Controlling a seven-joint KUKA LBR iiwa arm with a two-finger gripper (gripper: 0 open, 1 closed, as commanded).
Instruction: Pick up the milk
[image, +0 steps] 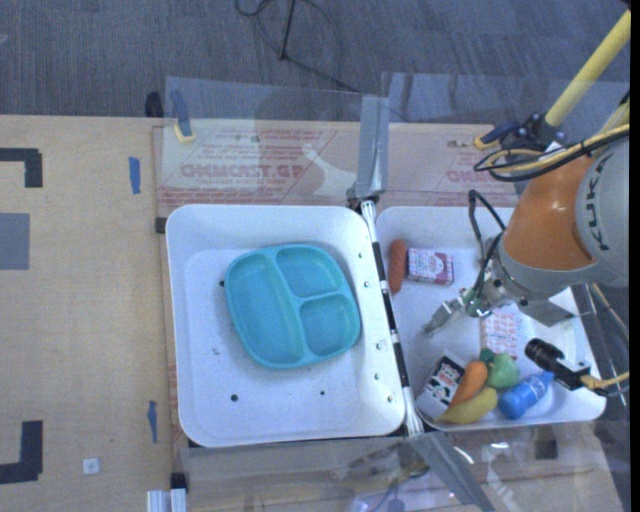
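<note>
The gripper (462, 310) hangs over the mid of the right bin (590, 410). Its fingers look spread apart w/ nothing between them, so it holds nothing.

The milk, I think, is the small black & white carton (444, 378). It sits in the near-left corner of the right bin, close to the wall next to the left bin (190, 240). From the fingers it lies toward the near edge and a bit to the left. It's near, not touching. The carton lies a bit crooked, w/ its long side running about from the near edge to the far edge.

A carrot (471, 377) leans on the carton's right side. A banana (473, 405) lies just below the carrot. That side is crowded, so a finger may bump the carrot. The left side by the bin wall is tight too.

A red & white packet (430, 266) sits by the far edge, next to a sausage (398, 264). It could be mixed up w/ the milk, but it looks flat, not like a carton.

So the next move prob needs to go down toward the near-left corner.
</note>
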